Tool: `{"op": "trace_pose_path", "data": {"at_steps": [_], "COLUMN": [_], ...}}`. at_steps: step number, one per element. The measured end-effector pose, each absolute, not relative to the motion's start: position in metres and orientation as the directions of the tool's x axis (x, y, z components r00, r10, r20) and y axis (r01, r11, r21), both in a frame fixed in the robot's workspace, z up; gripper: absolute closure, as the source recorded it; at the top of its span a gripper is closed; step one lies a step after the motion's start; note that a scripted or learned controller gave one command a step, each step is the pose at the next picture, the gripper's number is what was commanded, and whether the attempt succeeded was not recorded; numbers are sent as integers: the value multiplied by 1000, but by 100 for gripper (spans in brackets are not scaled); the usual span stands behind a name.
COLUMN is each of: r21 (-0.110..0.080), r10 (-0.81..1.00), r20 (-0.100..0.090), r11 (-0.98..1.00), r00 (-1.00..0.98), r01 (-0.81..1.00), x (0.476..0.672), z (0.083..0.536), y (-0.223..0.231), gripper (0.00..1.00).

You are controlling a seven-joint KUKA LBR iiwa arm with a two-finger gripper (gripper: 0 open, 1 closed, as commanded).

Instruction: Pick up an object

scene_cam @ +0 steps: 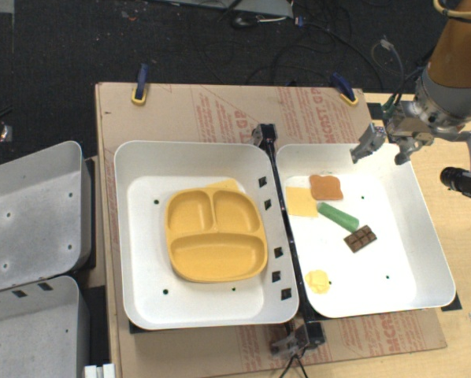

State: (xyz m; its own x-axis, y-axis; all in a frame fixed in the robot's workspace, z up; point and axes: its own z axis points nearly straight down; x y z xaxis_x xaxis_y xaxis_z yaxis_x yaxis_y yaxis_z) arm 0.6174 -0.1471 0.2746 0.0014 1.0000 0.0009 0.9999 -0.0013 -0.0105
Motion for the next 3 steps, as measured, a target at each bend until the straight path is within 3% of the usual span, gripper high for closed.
{"op": "trace_pose_path", "data": {"at_steps": [1, 3], "r21": [0, -7], "r10": [1000, 1000], "r20": [-1, 1], "r11": [1, -1], "r00": [-1, 1], "r01": [1000, 1000], "x": [619, 612], "z": [281, 169], "y": [-147, -135], "gripper": [0, 0]}}
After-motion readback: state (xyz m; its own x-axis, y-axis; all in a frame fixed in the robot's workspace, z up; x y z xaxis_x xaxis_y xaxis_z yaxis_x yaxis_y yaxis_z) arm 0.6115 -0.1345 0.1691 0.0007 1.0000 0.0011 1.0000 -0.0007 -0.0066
